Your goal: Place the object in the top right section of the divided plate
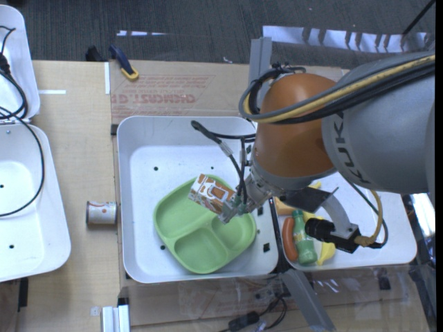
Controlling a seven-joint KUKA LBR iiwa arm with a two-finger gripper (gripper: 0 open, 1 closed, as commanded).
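A small orange-and-white carton (210, 191) sits tilted over the upper right part of the green divided plate (187, 237). The plate lies in the left white bin (138, 185), toward its front right. My gripper (237, 206) reaches down from the orange-banded wrist (294, 133) and touches the carton's lower right end. The wrist hides how the gripper meets the carton, and I cannot tell whether the carton rests on the plate or hangs just above it.
The right bin (387, 251) holds a green bottle (302, 237), a red-orange item (289, 241) and a yellow one (325, 251), partly under the arm. A small can (102, 213) lies on the bench left of the bin. A blue-and-yellow clamp (123, 62) lies at the back.
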